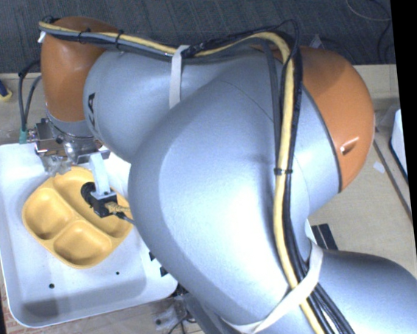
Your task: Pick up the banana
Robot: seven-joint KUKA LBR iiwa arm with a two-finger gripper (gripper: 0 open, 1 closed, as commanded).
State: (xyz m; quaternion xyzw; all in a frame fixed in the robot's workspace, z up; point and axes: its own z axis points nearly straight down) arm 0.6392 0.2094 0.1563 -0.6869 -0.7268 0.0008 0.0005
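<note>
White bin [7, 221], yellow divided tray [54, 216] inside; claw [62, 160] perhaps touching

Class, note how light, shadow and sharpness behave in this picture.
Camera view: even, soft light; broad sheen on the grey arm, which looms close to the lens; a faint grey shadow in the near corner of the white bin; the yellow divided tray reads sharp, without harsh glare.
</note>
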